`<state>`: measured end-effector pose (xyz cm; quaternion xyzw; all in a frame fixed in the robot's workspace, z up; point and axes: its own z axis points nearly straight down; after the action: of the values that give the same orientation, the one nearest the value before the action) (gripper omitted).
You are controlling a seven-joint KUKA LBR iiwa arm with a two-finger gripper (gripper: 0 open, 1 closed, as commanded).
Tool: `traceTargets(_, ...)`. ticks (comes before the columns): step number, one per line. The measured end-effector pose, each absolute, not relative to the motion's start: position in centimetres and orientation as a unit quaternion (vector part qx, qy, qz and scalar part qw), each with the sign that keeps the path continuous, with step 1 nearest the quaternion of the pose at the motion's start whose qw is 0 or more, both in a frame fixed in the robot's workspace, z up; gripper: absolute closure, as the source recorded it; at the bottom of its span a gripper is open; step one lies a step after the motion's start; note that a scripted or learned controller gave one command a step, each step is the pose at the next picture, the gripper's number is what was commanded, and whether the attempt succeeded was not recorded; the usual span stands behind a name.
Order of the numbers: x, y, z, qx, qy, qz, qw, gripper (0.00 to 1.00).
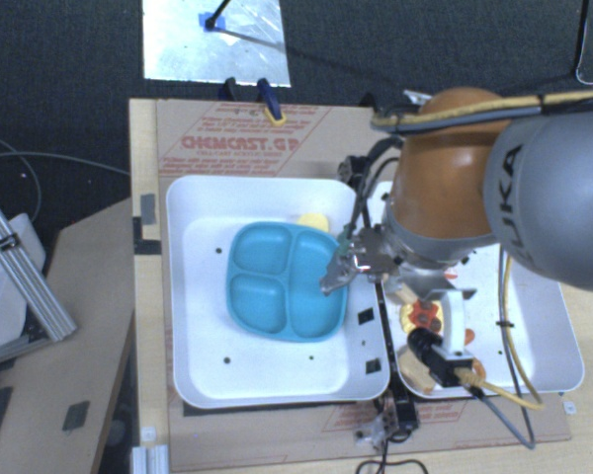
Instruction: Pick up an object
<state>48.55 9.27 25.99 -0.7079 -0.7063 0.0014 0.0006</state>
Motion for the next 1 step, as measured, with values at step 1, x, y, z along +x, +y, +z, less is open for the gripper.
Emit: traceTargets(1, 49.85, 6.29, 17.99, -0.708, -0.706, 0.0034, 0.001, 0.00)
